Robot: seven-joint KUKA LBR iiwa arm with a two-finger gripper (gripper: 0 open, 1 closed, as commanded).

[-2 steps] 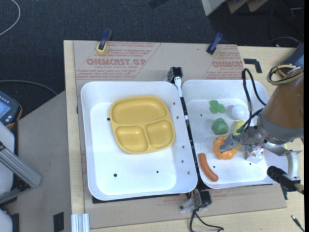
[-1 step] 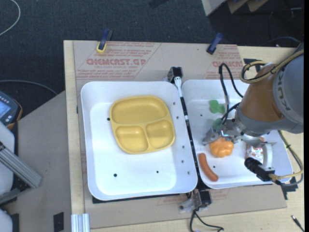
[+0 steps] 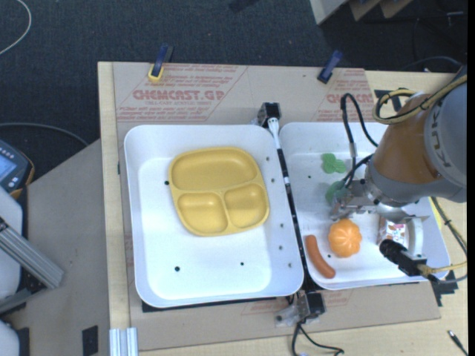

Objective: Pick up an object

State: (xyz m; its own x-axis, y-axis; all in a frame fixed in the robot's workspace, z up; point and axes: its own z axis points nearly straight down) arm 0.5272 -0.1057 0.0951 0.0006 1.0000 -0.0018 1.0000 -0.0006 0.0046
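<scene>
On your far left, the left bin (image 3: 148, 273) sits on a pale board (image 3: 111, 199) printed with red lettering. In that bin you see one thing: a yellow plate (image 3: 219, 190) with three compartments, one long across the top and two smaller below. It lies flat, towards the upper middle of the bin and well clear of the walls.

At the back edge of the board, a clamp with a yellow tip (image 3: 158, 64) stands above the left bin and a blue clamp (image 3: 330, 67) above the right one.

Moving right, the two bins touch along their inner walls. The right bin (image 3: 304, 136) holds the things you could pick. An orange-red sausage (image 3: 320, 256) lies at a slant near the bin's lower left corner. Just beside it, to the right, is a round orange fruit (image 3: 345, 239). Further up lies a green piece (image 3: 334, 163), and a second green piece (image 3: 336, 193) sits below that one.

The gripper (image 3: 349, 208) is low in the right bin, right against the second green piece and just above the orange fruit. You cannot tell from here whether it is open or closed, nor whether it has hold of anything.

The arm (image 3: 415, 154), grey with its orange band, comes in from the right and covers the right side of that bin
</scene>
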